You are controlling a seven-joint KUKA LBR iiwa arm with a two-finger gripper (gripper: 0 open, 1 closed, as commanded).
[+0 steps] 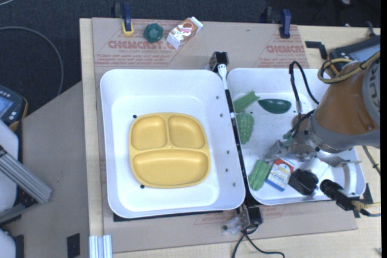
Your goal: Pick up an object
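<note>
The surface (199,51) is bare brown board with red lettering, carrying two shallow white bins of smooth plastic. The left bin (115,130), well away from the jaws, holds one yellow tray (170,150) with three rounded compartments. The right bin (254,78) holds the jaws (289,148), lowered among the objects; whether they are clenched or released cannot be told. Beside them lie three green pieces: one ribbed pod (260,173) just below-left, one bumpy piece (245,127) up-left, one flat strip (245,101) above that. One dark green oval (275,106) lies above, one small printed carton (280,174) just below.
</note>
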